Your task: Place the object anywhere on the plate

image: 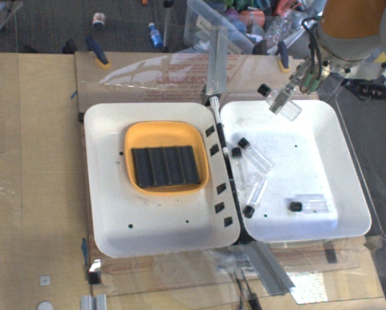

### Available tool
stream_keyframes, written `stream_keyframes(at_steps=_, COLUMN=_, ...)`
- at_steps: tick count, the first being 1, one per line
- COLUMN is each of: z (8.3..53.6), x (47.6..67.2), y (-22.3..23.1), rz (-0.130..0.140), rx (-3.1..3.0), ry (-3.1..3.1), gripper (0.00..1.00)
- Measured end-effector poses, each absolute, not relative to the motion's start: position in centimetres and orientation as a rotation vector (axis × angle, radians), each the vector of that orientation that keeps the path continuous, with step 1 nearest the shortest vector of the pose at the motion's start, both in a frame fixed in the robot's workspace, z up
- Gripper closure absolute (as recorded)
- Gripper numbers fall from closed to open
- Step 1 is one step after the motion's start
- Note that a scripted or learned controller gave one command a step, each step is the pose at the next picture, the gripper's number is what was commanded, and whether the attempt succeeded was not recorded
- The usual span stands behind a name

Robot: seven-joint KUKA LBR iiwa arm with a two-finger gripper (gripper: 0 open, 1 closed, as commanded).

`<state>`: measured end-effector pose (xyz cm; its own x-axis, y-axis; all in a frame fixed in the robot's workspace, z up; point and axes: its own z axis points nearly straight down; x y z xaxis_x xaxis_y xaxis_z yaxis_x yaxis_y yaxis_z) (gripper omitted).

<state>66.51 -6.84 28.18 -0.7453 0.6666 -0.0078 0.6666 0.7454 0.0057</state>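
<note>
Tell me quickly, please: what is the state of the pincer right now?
Pincer: closed on a clear vial with a black cap, above the far edge of the right bin.

Single fixed camera above table [24, 173], looking down at slant; both white bins [108, 231] in frame; arm [351, 11] enters right.
</note>
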Motion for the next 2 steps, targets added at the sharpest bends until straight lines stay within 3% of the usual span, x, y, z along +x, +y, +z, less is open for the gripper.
stream_keyframes(at_steps=1, z=28.1, x=66.0, y=-8.0, rz=0.002, rx=0.725, ry=3.052, gripper=1.0)
stream_keyframes(at_steps=2, z=41.0, x=65.8, y=-8.2, rz=0.002, rx=0.456, ry=3.099, gripper=1.0)
